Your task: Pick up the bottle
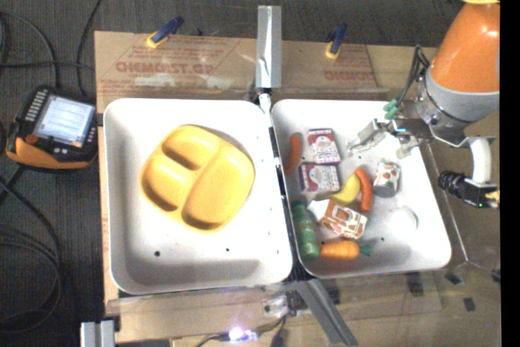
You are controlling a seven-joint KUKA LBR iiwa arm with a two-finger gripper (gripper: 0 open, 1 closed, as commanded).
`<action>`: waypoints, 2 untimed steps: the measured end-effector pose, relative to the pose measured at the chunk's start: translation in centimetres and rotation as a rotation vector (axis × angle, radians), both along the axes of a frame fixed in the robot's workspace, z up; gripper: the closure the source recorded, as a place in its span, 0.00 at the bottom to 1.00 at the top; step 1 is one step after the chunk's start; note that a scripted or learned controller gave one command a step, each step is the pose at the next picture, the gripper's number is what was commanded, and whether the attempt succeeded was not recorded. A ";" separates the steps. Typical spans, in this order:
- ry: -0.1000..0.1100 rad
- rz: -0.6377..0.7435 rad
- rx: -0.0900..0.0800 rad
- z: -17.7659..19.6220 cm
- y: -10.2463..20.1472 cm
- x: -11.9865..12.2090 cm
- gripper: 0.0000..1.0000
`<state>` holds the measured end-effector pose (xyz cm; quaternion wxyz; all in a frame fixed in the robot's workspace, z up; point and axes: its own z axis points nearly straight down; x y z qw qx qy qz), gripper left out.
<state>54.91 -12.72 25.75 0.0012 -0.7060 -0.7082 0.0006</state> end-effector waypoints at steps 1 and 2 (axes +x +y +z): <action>0.000 0.130 0.002 -16.0 2.0 -3.0 0.00; -0.001 -0.140 -0.004 0.4 2.7 3.3 0.00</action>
